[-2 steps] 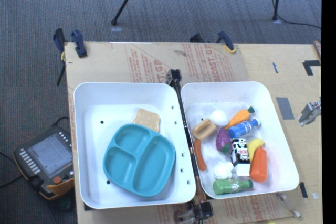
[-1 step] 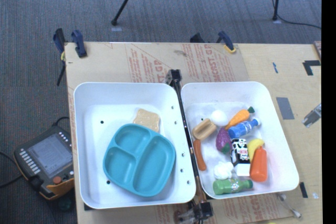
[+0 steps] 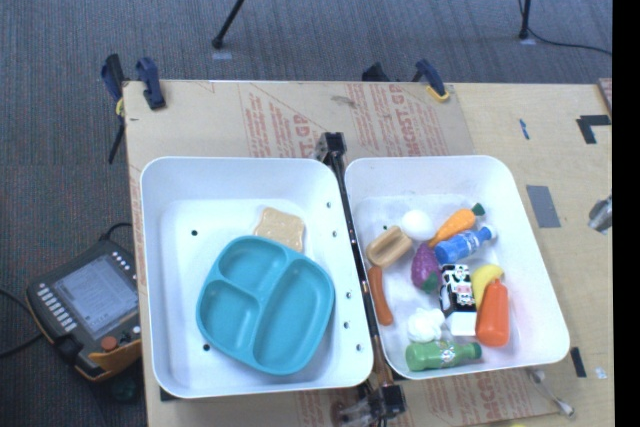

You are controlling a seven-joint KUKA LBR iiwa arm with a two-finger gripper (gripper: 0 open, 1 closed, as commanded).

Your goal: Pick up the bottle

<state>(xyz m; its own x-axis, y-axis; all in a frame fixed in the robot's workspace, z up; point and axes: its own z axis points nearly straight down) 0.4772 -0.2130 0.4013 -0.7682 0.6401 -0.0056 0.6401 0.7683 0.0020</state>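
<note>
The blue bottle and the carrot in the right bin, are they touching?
Touching: the camera view shows the blue bottle lying right under the carrot with no white gap between them.

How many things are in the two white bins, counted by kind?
Bottles: 3: blue bottle, orange bottle, green bottle
Toy foods: 8: toast, hot dog bun, sausage, carrot, banana, purple vegetable, two white pieces
Cartons: 1: milk carton
Trays: 1: blue divided tray
Total: 13
</note>
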